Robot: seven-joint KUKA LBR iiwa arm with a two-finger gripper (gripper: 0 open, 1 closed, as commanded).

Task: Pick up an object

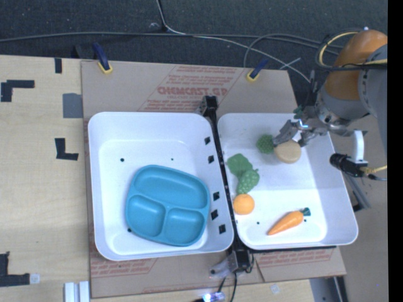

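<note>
The right bin [327, 187] holds several toy foods. A beige round piece [288, 152] lies near its back, with a small green broccoli piece [266, 144] just to its left. Two leafy green pieces [243, 172] lie by the bin's left wall, an orange ball [243, 204] sits below them, and a carrot [287, 221] lies near the front. My gripper [295, 132] hangs over the back of the right bin, directly above the beige piece and beside the broccoli. Nothing shows between its fingers.
The left bin [107, 137] holds a blue divided plate [167, 204]. Black clips [209, 106] join the bins along the middle wall. Cables run across the dark backdrop behind the bench. The arm's grey and orange body [352, 74] stands over the right bin's far right corner.
</note>
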